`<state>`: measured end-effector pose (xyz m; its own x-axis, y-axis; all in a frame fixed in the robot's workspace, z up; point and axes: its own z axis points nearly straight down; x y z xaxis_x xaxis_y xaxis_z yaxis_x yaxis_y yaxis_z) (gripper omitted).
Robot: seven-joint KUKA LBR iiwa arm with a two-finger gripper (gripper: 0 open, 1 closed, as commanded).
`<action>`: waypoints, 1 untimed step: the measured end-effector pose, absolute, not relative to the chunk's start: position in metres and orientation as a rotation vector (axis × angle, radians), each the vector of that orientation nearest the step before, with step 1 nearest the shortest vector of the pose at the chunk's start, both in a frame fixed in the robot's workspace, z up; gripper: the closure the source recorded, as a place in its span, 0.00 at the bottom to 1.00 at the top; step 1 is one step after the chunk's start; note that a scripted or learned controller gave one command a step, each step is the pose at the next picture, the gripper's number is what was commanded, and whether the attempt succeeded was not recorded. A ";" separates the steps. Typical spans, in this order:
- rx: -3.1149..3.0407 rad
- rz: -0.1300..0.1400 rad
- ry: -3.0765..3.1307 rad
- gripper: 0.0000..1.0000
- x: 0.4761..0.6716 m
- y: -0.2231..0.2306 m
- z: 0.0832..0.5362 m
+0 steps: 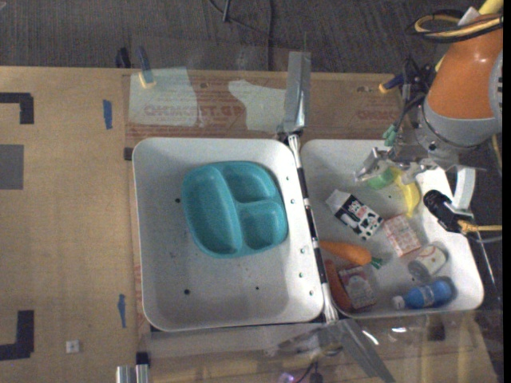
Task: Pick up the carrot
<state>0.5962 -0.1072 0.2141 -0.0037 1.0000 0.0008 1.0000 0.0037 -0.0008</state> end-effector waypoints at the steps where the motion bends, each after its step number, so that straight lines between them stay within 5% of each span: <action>1: -2.051 0.000 -2.379 0.00 0.547 -0.105 0.104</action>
<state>0.5471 -0.1045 0.1039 -0.1475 0.9891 0.0005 0.9891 0.1475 -0.0003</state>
